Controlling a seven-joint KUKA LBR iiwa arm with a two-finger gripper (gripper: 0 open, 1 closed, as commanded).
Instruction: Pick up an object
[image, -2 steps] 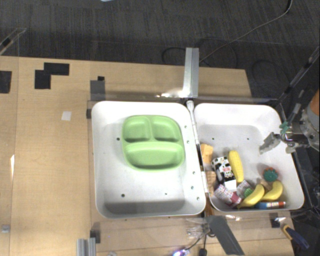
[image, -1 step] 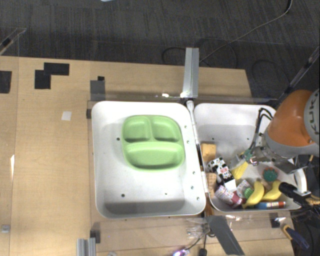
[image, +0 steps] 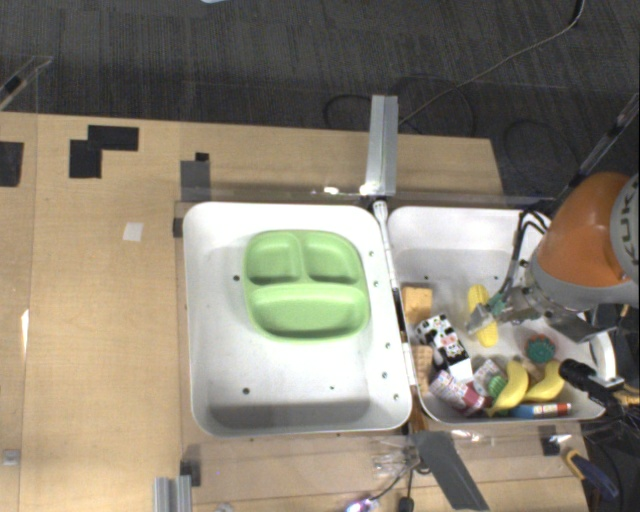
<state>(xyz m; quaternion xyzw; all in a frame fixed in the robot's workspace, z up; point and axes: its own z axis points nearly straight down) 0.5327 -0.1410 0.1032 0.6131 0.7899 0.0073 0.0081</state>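
My gripper (image: 488, 316) hangs low in the right bin (image: 450, 235), reaching in from the right under the orange wrist band (image: 585, 240). It sits directly over a small yellow object (image: 480, 300), whose ends show above and below the gripper tip. Whether that object is held is hidden from this angle. To the left lie a black-and-white toy (image: 440, 335) and a tan block (image: 417, 300). Along the bin's front edge lie two yellow bananas (image: 515, 385), a teal round piece (image: 540, 350) and a red marker (image: 545, 409).
The left bin (image: 215, 300) holds a green divided plate (image: 303, 282). A metal post (image: 382, 145) stands behind the wall between the bins. A pink-and-grey wrapped item (image: 470, 390) lies at the right bin's front left. Cables trail at the bench's far right.
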